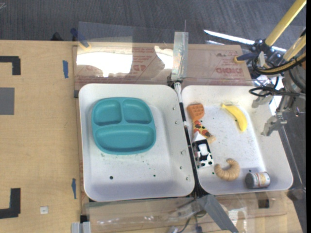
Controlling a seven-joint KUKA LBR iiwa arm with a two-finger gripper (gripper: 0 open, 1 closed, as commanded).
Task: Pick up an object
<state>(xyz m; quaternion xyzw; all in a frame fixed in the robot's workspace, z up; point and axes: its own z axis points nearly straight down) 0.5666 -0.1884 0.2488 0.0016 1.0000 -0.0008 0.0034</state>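
The right bin point(272, 164) holds a yellow banana point(236, 116) near its back. An orange toy point(197, 114) and a black-and-white toy point(203, 152) lie along its left wall. A tan croissant point(228, 170) and a small metal can point(257, 179) on its side rest near the front. My gripper point(275, 120) hangs over the bin's right edge, right of the banana and apart from every object. Nothing shows in its grasp.
The left bin point(165, 178) carries a teal divided plate point(124, 125). A clear plastic screen point(180, 57) stands behind both bins. Cables and a yellow bar point(286, 18) crowd the upper right corner. Wooden bench top point(34, 130) spreads to the left.
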